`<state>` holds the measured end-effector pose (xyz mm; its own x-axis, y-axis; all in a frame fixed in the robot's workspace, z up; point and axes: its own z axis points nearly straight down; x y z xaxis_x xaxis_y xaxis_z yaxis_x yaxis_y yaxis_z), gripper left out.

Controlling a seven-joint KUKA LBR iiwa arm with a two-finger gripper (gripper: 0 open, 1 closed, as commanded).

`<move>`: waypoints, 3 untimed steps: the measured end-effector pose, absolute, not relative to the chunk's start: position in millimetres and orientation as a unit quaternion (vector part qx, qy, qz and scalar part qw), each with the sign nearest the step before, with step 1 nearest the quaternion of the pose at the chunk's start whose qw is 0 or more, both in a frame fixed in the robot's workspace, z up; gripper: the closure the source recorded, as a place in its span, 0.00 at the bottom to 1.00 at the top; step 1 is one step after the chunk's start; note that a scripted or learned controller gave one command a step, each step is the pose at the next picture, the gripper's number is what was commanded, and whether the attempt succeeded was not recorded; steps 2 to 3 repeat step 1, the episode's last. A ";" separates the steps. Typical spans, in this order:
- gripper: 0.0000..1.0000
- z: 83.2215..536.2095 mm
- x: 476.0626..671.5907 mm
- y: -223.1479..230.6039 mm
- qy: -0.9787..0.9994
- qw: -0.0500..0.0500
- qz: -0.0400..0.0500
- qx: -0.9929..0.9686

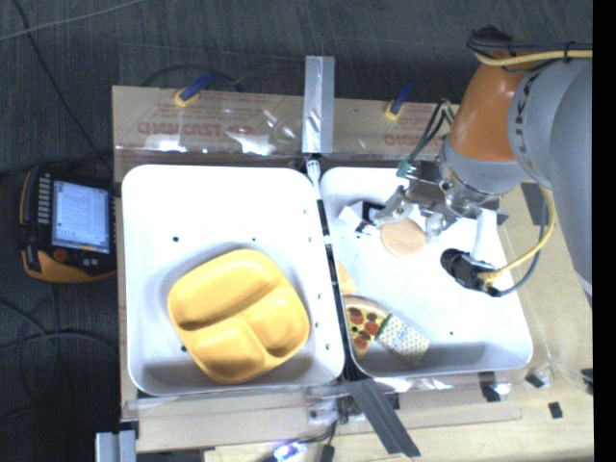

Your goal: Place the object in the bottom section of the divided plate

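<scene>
A yellow divided plate point(239, 314) lies in the left bin point(154, 200), with one long section at its upper left and two smaller sections toward the bottom right. My gripper point(416, 216) hangs over the upper part of the right bin point(500, 335), under the arm's orange band. A round tan disc point(404, 240) lies on the bin floor just below the gripper and partly under it. I cannot see whether the gripper touches the disc.
A pizza-slice toy point(362, 322) and a small patterned piece point(403, 339) lie at the right bin's lower left. A yellowish item point(343, 277) sits against the wall between the bins. A black cable end point(464, 268) hangs beside the gripper.
</scene>
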<state>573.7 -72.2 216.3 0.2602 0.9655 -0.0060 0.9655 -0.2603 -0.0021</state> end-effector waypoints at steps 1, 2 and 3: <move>0.00 216.4 573.7 -72.3 0.608 0.001 -0.003 0.794; 0.00 216.4 573.7 -72.3 0.608 0.001 -0.003 0.794; 0.00 216.4 573.7 -72.3 0.608 0.001 -0.003 0.794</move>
